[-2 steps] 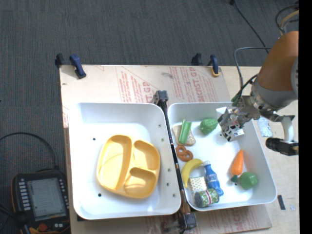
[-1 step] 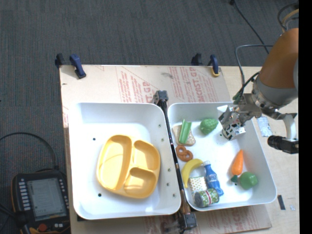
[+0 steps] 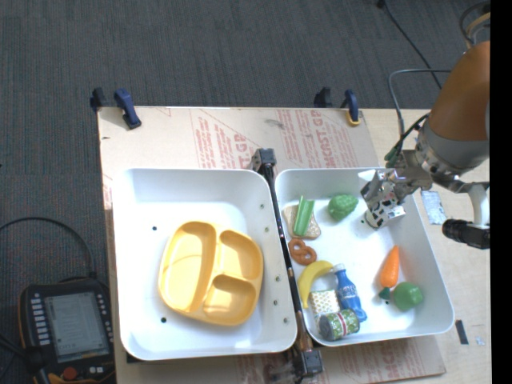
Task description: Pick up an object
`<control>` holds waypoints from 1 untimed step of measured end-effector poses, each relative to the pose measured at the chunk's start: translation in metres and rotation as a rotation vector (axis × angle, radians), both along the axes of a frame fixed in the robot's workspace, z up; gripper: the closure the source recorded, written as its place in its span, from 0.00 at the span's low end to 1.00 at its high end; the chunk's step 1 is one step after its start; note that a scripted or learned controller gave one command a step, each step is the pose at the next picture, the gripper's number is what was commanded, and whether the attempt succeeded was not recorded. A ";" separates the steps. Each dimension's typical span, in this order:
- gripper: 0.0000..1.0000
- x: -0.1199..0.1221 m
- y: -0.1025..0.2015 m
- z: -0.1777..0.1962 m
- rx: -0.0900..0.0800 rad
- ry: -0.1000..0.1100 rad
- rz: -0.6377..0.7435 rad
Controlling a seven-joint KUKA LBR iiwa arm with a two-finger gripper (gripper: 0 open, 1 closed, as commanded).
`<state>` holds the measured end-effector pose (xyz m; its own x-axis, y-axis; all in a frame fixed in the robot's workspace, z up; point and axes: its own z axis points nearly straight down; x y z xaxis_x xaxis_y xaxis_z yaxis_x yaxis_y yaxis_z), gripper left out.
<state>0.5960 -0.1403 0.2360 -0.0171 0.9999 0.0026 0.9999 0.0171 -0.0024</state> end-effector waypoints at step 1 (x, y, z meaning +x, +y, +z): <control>1.00 0.000 0.000 0.010 0.001 0.000 0.005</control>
<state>0.5965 -0.1401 0.2457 -0.0221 0.9997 0.0031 0.9998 0.0221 -0.0024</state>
